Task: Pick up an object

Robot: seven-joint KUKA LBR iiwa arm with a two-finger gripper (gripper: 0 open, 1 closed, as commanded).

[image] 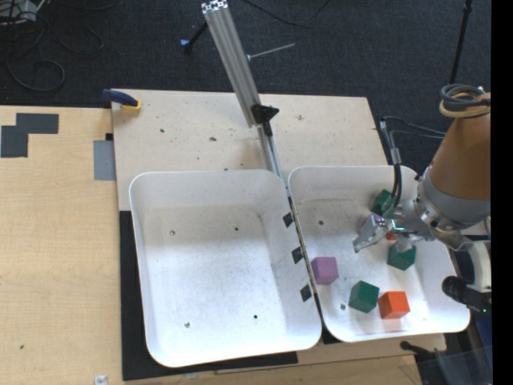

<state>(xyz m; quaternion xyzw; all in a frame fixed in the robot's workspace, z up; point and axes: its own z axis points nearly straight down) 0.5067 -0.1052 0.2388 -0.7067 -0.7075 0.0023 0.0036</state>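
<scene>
Tool (375, 233) state unclear, beside a dark green cube (401, 256) in right bin (345, 184).

A robotics lab: two white bins (216, 351) on a plywood bench (192, 127), cables (32, 62) trailing behind the bench

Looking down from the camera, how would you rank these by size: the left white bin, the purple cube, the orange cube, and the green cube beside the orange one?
1. Left white bin, by far the largest.
2. Purple cube, orange cube and green cube: all three look about alike, so I would not rank them.
</scene>
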